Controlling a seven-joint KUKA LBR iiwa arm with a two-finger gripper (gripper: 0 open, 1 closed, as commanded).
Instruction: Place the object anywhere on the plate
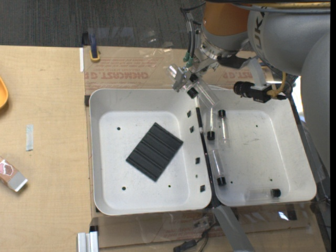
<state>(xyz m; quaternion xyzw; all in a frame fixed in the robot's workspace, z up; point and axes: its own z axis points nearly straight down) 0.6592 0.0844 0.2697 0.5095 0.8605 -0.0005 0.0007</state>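
While the claw (190,81) hangs above the far rim between the two bins, the dark ribbed plate (155,151) lies flat in the left bin (105,109).
No object can be made out between the claw's tips, and whether they are apart or together cannot be told from this slanted view. If the claw does carry the object, the step would be done well by travelling left and nearer over the plate's middle, lowering until close above the ribs, then releasing, so that the object neither rolls nor slides onto the white floor.
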